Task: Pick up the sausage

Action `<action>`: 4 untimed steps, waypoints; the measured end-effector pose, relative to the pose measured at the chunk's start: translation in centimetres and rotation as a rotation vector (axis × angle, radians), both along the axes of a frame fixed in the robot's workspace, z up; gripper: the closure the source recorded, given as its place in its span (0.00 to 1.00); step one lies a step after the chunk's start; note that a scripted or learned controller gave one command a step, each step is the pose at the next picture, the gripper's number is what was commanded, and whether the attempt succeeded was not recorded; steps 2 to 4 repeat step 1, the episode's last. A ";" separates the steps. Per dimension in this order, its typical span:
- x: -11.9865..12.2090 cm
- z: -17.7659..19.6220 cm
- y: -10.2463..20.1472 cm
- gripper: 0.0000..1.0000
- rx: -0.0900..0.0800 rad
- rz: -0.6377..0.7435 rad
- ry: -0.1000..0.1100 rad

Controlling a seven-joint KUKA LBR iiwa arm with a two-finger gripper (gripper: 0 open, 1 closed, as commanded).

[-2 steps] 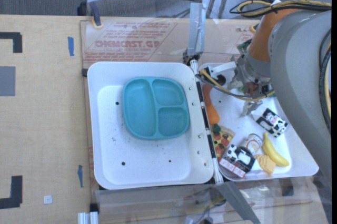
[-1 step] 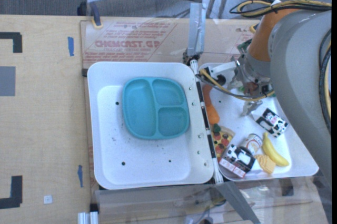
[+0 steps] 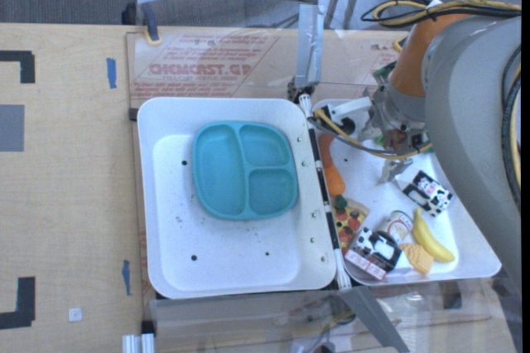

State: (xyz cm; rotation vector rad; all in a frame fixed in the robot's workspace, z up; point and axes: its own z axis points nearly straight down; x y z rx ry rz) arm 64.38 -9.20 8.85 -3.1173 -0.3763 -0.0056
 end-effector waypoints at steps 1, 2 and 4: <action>1.2 -0.1 -0.3 0.00 0.000 -0.038 0.001; 1.2 -0.1 -0.3 0.00 0.000 -0.038 0.001; 1.2 -0.1 -0.3 0.00 0.000 -0.038 0.001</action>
